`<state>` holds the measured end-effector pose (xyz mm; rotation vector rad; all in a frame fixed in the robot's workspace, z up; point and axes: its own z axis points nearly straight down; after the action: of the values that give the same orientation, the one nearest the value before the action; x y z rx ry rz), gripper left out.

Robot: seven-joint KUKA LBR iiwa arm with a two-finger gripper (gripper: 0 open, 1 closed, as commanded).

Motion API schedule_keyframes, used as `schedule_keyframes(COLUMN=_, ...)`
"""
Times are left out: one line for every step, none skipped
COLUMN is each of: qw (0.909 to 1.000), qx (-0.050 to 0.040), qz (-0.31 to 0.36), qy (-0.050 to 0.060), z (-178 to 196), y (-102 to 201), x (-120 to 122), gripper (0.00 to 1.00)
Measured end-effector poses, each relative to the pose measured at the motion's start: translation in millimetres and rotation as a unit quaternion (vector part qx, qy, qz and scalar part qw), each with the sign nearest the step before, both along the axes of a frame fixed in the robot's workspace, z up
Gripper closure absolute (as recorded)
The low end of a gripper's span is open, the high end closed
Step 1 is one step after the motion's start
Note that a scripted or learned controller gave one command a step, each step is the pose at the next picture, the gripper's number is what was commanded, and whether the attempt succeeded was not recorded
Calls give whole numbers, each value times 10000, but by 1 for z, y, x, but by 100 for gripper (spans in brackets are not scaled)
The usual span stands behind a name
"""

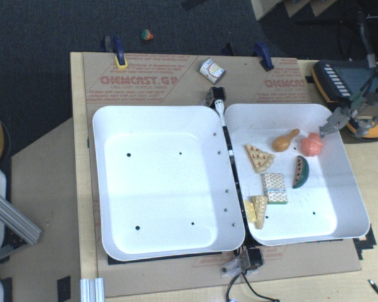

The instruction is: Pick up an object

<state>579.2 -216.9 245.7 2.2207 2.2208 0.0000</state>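
While my claw (332,123) hangs at the right bin's (340,222) rim, grip state unclear, a pink ball (312,145) lies just beside it.

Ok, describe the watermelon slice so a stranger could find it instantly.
Look in the right bin, on the side farthest from the left bin. Below the pink ball lies the watermelon slice, a narrow curved wedge. It alone has a dark green rind with a red edge.
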Motion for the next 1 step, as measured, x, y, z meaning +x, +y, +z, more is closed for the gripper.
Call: schedule_keyframes(qw=10000, qx=65, qz=21, qy=20, z=-166, y=2, x=11, gripper=0)
